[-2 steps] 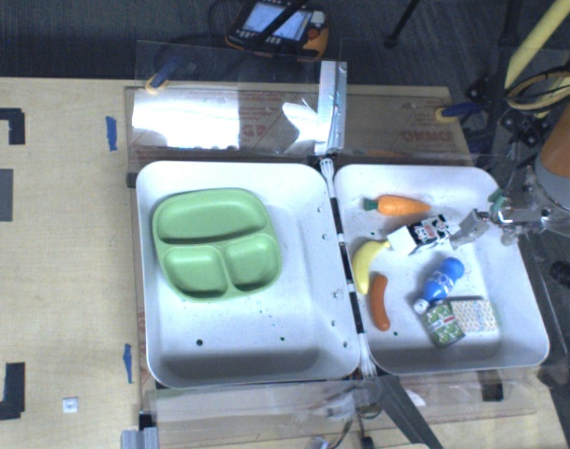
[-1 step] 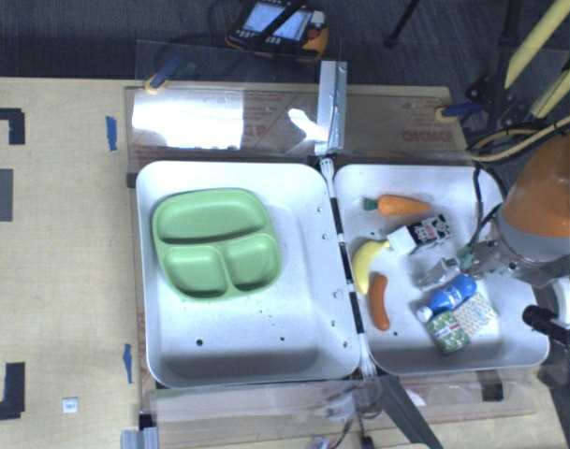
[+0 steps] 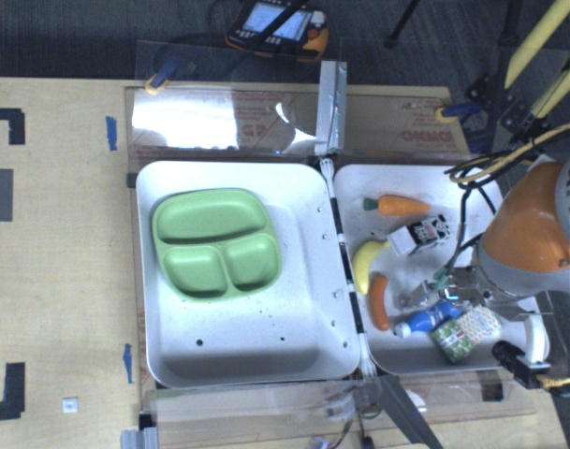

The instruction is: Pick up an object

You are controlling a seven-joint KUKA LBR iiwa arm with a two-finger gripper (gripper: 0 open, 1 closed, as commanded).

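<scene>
The right bin holds an orange carrot, a small black and white box, a yellow banana-shaped piece, a red-orange sausage, a blue bottle and a green-speckled white packet. My gripper hangs low over the middle of this bin, just above the blue bottle and right of the sausage. The grey arm and its orange band cover the bin's right side. Nothing is visibly held.
The left bin holds a green divided tray in its upper left part. A metal divider stands behind the bins, and cables loop near the arm at the right.
</scene>
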